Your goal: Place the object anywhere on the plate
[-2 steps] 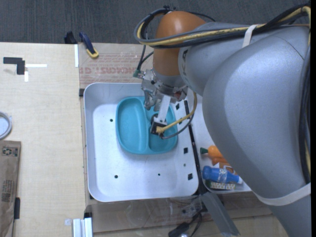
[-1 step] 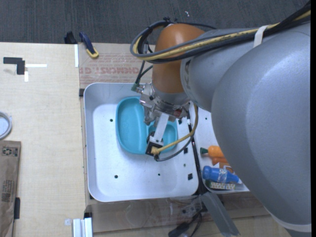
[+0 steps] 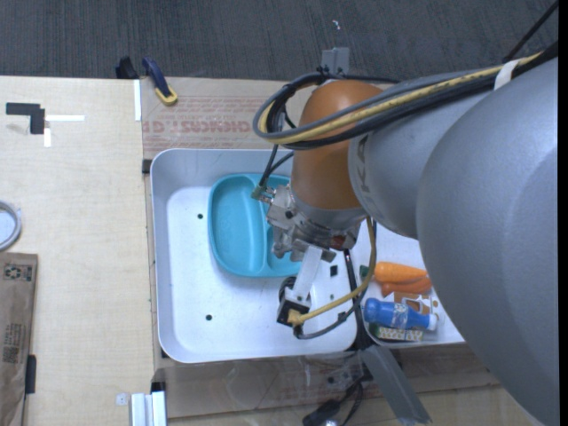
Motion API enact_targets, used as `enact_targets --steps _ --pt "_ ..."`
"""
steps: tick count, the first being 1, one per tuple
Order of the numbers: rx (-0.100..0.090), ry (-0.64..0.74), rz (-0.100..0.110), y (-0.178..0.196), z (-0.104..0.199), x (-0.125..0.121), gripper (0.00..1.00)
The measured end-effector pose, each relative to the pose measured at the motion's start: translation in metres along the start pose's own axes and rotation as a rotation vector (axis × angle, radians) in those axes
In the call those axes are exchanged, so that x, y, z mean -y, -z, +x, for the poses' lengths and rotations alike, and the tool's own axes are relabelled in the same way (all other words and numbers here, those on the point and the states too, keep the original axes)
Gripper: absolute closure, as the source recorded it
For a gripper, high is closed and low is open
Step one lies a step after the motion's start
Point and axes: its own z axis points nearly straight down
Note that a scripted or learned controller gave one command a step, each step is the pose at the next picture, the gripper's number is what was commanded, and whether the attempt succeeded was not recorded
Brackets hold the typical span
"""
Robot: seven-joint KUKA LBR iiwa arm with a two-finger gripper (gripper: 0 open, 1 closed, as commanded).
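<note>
Camera view: one blue plate (image 3: 238, 229), one carrot (image 3: 404, 275), one bottle (image 3: 398, 313).

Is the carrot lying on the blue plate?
No, the carrot lies off to the right beside a blue bottle, apart from the blue plate.

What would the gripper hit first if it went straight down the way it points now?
Probably the right edge of the plate: the gripper hangs over it, pointing down into the bin. Depth is unclear, so it could land on the bin floor just beside the plate.
</note>
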Motion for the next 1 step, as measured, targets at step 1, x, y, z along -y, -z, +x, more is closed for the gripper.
enact_targets --steps 1 --pt "0.000 0.000 0.000 0.0002 -0.0001 -0.0001 0.00"
